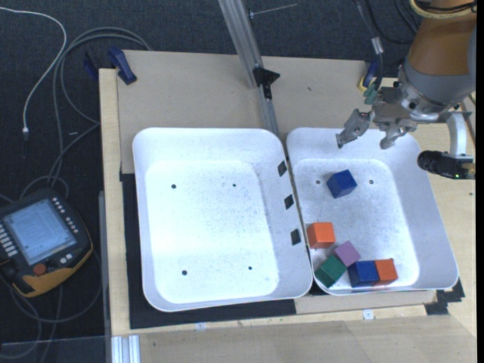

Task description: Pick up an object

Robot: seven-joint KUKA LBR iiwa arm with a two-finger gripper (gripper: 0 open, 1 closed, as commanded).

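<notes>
Overhead, the pincer [370, 132] hangs open above the right bin's [435, 214] far rim, gripping nothing; a blue cube [342, 183] lies below. Cables [53, 48] and perhaps a pendant [38, 242] flank the tan surface [189, 93].

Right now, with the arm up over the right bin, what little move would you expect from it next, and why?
Probably a short drop toward the blue cube. The gripper hangs above the far end of the right bin with its fingers spread and nothing between them. That cube lies alone just below them, while the other blocks crowd the near corner, so it looks like the easiest grab.
</notes>
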